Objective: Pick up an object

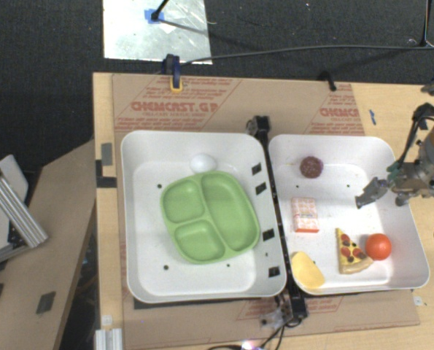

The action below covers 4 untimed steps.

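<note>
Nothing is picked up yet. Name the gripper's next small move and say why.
Probably lower toward the tomato: the gripper hangs over the right bin just above it in the picture, holding nothing, and the tomato has bare floor on its right side.

"CHEMCAST GP" printed in red on the brown sheet [174,106]

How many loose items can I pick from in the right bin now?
5: a dark round patty at the back, a pink packet mid-left, a pizza slice beside a tomato front right, a yellow piece front left.
</note>
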Available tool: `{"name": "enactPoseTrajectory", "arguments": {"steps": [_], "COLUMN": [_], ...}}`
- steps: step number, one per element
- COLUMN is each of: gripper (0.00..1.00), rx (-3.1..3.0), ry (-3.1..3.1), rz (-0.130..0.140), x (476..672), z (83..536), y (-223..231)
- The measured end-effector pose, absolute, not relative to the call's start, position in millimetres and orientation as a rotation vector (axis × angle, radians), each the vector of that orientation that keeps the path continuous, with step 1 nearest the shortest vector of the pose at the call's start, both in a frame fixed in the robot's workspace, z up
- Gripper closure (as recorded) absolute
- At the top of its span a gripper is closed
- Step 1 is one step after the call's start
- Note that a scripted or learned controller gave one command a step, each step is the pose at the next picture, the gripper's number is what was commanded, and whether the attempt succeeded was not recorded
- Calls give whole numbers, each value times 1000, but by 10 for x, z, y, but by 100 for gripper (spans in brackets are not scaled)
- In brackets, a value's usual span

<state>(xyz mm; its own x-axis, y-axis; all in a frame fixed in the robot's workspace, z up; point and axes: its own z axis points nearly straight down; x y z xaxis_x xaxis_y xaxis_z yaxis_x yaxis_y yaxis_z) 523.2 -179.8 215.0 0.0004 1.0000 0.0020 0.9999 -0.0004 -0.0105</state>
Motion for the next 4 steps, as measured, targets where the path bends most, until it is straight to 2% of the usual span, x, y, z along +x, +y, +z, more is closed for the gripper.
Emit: {"name": "enactPoseTrajectory", "arguments": {"steps": [1,4], "gripper": [0,0], "rx": [-2218,-2221], "ry": [-2226,-2224], "rz": [-1,-2], "x": [5256,5225], "z": [2221,843], "y": [-1789,-1850]}}
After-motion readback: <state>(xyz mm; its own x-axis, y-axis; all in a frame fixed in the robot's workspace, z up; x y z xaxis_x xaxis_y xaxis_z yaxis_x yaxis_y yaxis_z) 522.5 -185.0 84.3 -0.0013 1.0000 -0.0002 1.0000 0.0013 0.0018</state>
